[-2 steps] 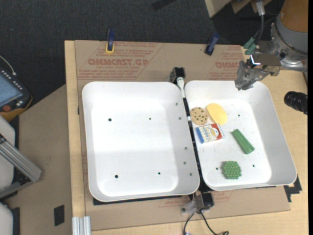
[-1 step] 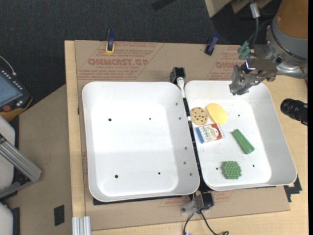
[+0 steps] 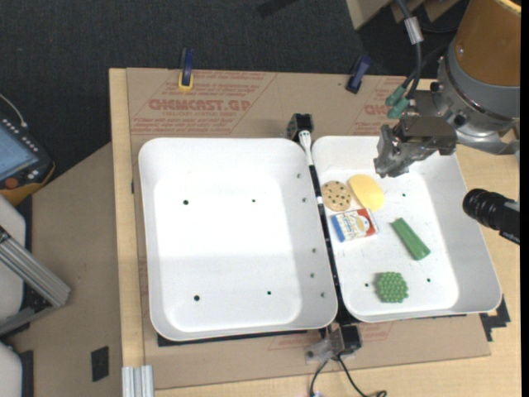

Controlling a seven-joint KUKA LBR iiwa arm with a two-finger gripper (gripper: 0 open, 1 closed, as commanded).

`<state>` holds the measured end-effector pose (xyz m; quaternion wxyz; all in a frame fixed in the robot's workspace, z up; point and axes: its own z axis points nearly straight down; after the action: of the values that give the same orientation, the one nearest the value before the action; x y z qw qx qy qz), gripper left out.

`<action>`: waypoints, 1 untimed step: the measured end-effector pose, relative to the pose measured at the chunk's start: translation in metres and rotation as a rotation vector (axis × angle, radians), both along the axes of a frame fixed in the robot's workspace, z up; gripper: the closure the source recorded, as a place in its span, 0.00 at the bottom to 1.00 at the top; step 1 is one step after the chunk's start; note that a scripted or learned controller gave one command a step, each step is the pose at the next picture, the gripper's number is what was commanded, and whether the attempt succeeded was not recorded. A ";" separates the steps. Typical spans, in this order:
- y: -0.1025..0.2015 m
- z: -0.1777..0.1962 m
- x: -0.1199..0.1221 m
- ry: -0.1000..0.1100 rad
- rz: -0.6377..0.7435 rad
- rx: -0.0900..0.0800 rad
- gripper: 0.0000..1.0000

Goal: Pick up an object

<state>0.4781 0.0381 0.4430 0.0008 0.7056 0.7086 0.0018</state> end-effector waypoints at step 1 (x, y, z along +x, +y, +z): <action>0.001 0.028 0.002 -0.001 -0.004 -0.001 1.00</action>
<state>0.4797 0.0394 0.4709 0.0015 0.7069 0.7073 0.0018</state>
